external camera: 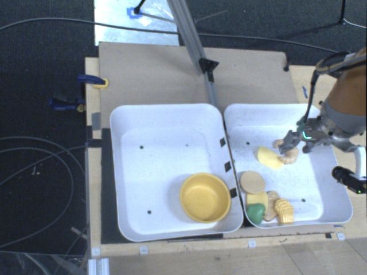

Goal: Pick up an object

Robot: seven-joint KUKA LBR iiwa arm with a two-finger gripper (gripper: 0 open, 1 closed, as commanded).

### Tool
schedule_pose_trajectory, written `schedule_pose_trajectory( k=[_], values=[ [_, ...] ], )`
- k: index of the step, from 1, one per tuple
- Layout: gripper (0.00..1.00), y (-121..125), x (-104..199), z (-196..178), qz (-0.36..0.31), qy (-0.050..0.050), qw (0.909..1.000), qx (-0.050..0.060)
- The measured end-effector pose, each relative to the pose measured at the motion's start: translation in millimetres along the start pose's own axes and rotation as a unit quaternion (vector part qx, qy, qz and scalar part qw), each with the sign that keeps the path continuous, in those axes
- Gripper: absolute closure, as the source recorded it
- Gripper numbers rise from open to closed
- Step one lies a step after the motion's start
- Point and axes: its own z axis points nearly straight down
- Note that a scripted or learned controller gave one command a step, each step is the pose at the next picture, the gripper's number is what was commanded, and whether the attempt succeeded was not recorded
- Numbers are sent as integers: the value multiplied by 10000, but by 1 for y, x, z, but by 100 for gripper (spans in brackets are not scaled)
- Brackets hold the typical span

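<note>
The left bin [143, 153] holds a yellow bowl [205, 197]; right of the bowl, the gripper [291, 145], fingers spread, straddles a tan piece [288, 153] in the right bin [327, 205].

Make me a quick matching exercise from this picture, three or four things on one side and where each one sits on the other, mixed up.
Things:
1. yellow bowl
2. claw
3. green piece
4. round tan disc

Places:
A. right bin, at its front edge
B. left bin, front right corner
C. right bin, beside the divider, behind the green piece
D. over the right bin, at a pale yellow piece

Pairs: 1-B, 2-D, 3-A, 4-C
</note>
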Motion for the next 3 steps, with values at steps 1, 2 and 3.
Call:
schedule_pose_trajectory(
  k=[1, 2, 3],
  values=[
    [0, 0, 0, 0, 0, -1, 10000, -4],
    [0, -7, 0, 60, 19, 2, 10000, 14],
    [0, -6, 0, 105, 23, -1, 10000, 1]
  ],
)
